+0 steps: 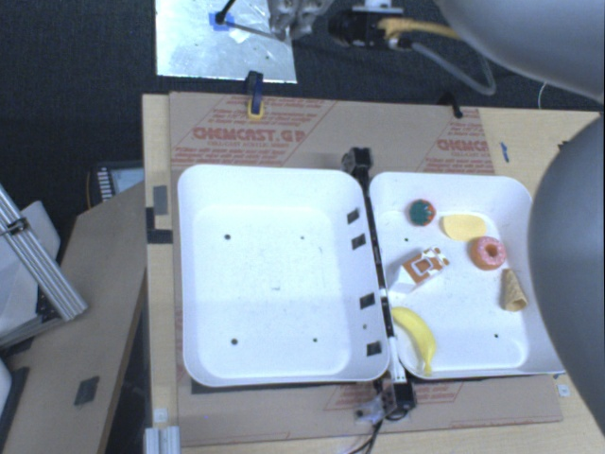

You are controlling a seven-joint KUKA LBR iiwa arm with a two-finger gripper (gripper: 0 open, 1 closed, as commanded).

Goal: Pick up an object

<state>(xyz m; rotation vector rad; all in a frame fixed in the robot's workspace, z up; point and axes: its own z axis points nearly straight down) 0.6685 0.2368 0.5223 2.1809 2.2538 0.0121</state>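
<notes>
Two white bins (260, 197) sit on the counter (156, 149), toys like a banana (417, 337) lie in the right one, and the end effector (295, 12) waits far back, grip unclear, so picking hasn't started; next, reach down.

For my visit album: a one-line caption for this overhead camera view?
Right bin holding a toy banana, donut and ice cream cone, beside the left bin.
</notes>
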